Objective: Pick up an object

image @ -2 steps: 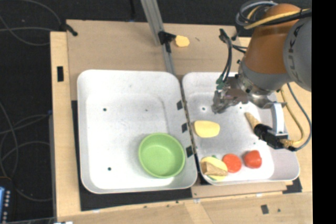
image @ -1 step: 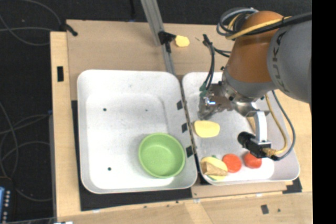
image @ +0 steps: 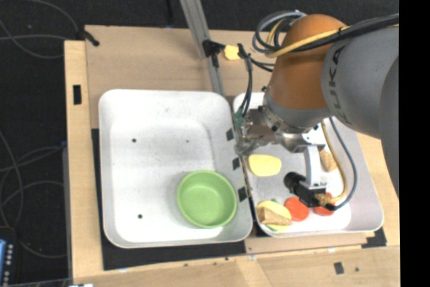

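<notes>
Hovering arm [image: 316, 70] above yellow object [image: 264, 165]

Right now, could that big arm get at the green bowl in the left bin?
Probably yes. The green bowl sits alone and uncovered in the left bin. The arm hangs over the right bin, so it must swing across the shared rims.

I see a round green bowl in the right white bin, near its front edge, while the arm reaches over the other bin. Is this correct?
Not quite. The camera view shows the round green bowl in the left white bin, near its front edge. The rest holds: the grey and orange arm reaches over the other bin, the right white bin.
</notes>
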Robot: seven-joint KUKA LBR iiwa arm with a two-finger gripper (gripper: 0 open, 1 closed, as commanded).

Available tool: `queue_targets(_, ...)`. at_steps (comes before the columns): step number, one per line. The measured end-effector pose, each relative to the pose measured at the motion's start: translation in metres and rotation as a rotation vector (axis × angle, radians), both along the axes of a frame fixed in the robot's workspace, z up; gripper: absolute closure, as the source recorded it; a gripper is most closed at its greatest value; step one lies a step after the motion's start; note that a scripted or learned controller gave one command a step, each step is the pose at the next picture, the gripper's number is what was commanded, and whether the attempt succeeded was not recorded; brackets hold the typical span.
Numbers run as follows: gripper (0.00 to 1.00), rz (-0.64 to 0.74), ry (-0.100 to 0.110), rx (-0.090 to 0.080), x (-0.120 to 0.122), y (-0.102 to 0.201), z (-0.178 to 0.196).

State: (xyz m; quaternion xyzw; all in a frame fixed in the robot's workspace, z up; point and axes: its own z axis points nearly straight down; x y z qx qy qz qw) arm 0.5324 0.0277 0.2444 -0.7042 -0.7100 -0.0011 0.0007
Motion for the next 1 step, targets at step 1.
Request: queue_targets(1, 1.0, 0.0, 0.002, -0.001, -0.0189, 0.0529, -0.0035)
